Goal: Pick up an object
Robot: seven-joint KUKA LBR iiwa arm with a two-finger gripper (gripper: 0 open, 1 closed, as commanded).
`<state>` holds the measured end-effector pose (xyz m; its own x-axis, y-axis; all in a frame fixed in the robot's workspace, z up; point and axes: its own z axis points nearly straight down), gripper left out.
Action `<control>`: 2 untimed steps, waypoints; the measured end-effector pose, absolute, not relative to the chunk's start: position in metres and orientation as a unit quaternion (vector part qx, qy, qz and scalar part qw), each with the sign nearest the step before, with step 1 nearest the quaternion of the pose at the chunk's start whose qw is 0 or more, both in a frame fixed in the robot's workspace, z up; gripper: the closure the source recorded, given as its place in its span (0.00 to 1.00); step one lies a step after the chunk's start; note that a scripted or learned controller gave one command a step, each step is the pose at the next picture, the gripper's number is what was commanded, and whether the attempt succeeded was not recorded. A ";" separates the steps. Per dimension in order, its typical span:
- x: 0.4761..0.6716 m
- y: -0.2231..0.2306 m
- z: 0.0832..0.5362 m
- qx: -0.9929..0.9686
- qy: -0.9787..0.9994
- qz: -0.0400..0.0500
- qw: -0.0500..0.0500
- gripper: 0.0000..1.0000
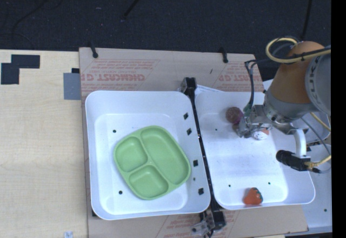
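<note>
The bench (pixel 38 139) carries two shallow white bins side by side on a sheet of printed cardboard (pixel 140 72); the left bin (pixel 102 107) holds a green divided plate (pixel 151 162), lying flat and slightly turned, with three compartments, nothing in any of them that can be made out; the right bin (pixel 243 172) holds the loose items.

A dark, purplish rounded object (pixel 234 114) sits near the far wall of the right bin, towards its middle; a small orange-red object (pixel 252 196) lies close to the near rim of the same bin, well apart from the first; what either object is cannot be told at this size.

The arm (pixel 294 83) enters from the right, its orange band over the right bin's far right corner; the gripper (pixel 250 129) is down inside the right bin, just beside the dark rounded object and on its right and near side; whether it touches that object cannot be told. A small white piece with a red mark (pixel 261 134) shows at the gripper's right, and whether it is part of the tool or a separate item is unclear.

State of the jaws: cannot be told; the tool head is small and cluttered from this angle, and nothing can be seen held between them. A black cable fitting (pixel 292 160) hangs over the bin's right rim.
</note>
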<state>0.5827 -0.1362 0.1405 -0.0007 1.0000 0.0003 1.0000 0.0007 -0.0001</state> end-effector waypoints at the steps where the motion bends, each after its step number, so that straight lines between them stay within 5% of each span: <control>1: 0.592 -0.144 0.194 -0.707 -0.707 -0.001 -0.001 1.00; 2: 0.593 -0.145 0.248 -0.707 -0.708 -0.001 -0.002 1.00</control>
<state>0.5927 -0.1448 0.2478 -0.0011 1.0000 -0.0011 1.0000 0.0011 0.0040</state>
